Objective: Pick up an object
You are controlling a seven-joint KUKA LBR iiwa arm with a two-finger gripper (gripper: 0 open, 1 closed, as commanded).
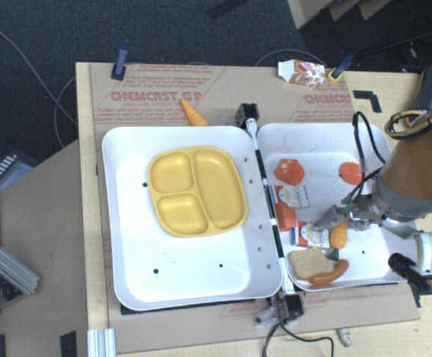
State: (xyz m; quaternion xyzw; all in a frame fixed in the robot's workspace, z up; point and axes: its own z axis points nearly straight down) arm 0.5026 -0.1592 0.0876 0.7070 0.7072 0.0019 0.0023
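No object is lifted yet: the gripper (333, 225) hovers over a small carrot (338, 236) at lower right, jaws' state unclear.

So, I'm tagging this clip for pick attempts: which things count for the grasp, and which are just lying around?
For the job:
gripper
small orange piece
sausage
bread slice
two tomatoes
right bin

Lying about:
yellow divided plate
left bin
carrot on the bench

Yellow tray (198, 191), white bins (126, 222)
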